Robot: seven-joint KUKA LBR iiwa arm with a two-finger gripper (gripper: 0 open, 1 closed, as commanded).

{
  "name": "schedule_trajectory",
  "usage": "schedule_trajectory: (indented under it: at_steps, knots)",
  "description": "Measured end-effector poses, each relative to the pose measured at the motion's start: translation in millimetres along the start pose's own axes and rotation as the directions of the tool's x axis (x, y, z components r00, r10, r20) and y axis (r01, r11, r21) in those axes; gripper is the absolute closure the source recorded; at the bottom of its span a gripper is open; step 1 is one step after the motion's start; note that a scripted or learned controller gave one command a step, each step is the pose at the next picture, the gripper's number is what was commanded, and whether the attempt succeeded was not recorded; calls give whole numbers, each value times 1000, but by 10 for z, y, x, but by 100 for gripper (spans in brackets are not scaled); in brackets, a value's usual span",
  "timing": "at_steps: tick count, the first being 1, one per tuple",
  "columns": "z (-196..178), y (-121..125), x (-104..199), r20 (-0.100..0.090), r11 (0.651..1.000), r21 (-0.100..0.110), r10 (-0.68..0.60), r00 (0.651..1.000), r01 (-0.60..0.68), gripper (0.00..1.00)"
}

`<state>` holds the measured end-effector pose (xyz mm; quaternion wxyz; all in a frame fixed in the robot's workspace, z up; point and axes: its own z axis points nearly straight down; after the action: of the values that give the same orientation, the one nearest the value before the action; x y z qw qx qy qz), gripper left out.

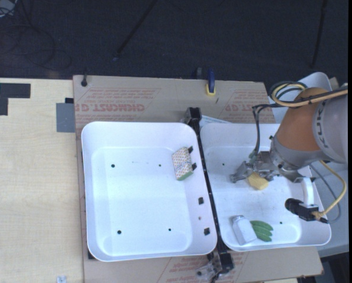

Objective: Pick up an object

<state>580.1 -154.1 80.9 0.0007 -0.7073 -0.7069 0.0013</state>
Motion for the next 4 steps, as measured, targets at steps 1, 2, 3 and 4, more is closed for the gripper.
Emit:
schedule_trajectory:
  at_steps: [1, 2, 3, 4]
  knots:
    - [-162, -4, -19, -1, 1000, 1, 5, 1000, -5, 100]
    - [-1055, -29, 491, -2, 1000, -7, -5, 1000, 5, 100]
    - [-656, -637, 732, -5, 1000, 10, 2, 1000, -2, 100]
    - [-1695, 193, 1421, -3, 1000, -16, -10, 1000, 10, 100]
